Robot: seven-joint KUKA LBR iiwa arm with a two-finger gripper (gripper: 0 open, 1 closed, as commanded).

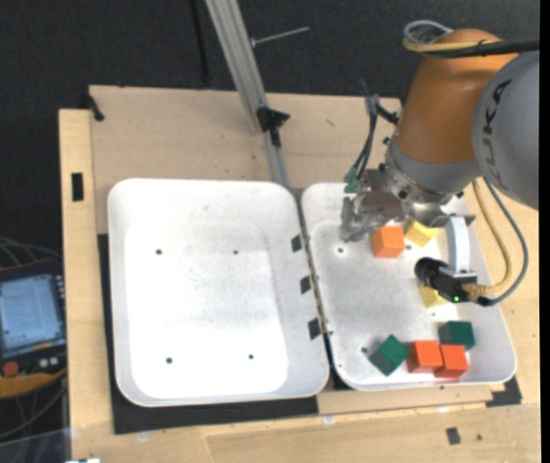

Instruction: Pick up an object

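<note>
Several blocks are sitting in the right bin, and the gripper is hovering low at that bin's upper end, just beside an orange block. I'd judge this as the approach step, nothing gripped yet. Next move is calling for lining up over that block and descending. Jaw state: I cannot tell, since the wrist is blocking the view. A yellow block is peeking out, half hidden under the arm.

The hand hangs beside an orange block.
</note>
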